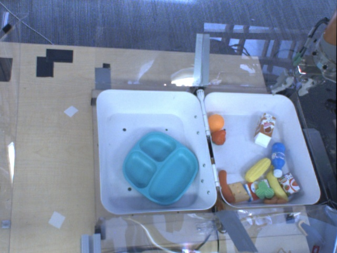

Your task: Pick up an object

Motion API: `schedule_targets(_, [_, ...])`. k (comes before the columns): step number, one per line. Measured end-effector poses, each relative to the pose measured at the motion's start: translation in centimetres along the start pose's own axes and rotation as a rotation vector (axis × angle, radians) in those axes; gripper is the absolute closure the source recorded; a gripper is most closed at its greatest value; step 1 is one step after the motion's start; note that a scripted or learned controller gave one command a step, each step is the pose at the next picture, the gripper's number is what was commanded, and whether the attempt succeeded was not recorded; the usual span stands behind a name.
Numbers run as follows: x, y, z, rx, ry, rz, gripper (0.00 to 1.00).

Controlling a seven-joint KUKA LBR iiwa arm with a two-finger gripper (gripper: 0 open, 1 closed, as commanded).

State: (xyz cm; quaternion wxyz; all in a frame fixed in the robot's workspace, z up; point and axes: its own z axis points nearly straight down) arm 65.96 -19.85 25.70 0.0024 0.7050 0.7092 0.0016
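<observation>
The arm sits at the far right corner of the scene, outside the right bin and well above its rim — nothing is picked yet. The gripper is a blur of metal and cable there, and I cannot tell how it is set or whether it has anything in it; nothing visible hangs from it.

The things to choose from all lie in the right bin. An orange ball and a red piece touch each other hard against the left wall. A small carton lies alone toward the far right. The rest crowd the near right corner: a blue bottle, a corn cob, a banana, a sausage, a cracker and some green pieces. The left bin holds only a teal divided plate.

The likely trouble is the crowding. A descent into the near corner could land on two things at once or push the pile against the wall, and the round ones — the ball, the bottle — would probably roll off a closing grip. The pair by the left wall leave little room beside the divider. The carton looks the safest choice.
</observation>
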Motion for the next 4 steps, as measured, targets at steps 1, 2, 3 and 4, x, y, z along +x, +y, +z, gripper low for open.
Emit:
schedule_targets(1, [-0.6, -6.1, 8.3, 0.002, 0.000, 0.022, 0.00])
schedule_targets(2, [-0.2, -10.8, 16.2, 0.000, 0.000, 0.191, 0.00])
schedule_targets(3, [-0.1, -10.6, 15.0, -0.005, 0.000, 0.189, 1.00])
schedule_targets(4, [3.1, -12.4, 4.7, 0.001, 0.000, 0.377, 1.00])
